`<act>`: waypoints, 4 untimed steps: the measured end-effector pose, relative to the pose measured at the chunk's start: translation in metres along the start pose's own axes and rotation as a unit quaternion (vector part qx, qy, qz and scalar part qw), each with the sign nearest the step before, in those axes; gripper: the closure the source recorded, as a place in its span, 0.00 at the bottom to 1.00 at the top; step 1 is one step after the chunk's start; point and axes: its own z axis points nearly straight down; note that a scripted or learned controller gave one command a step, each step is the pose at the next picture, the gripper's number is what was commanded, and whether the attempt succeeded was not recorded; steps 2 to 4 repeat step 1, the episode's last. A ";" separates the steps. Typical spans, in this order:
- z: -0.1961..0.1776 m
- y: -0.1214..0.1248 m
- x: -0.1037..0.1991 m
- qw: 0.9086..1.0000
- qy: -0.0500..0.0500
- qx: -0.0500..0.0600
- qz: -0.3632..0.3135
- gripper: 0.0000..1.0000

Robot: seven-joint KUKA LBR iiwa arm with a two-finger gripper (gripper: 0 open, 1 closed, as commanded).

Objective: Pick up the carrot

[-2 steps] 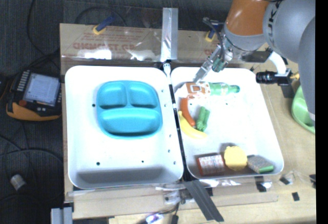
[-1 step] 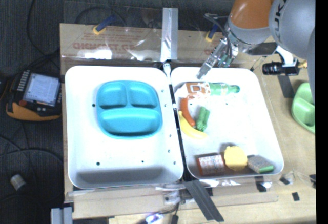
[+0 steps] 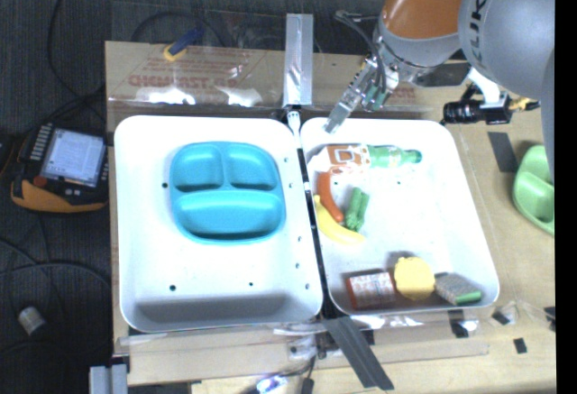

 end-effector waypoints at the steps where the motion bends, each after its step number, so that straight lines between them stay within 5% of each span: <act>1: 0.081 0.022 0.008 0.995 0.002 0.001 0.101 1.00; 4: 0.081 0.022 0.008 0.995 0.002 0.001 0.101 1.00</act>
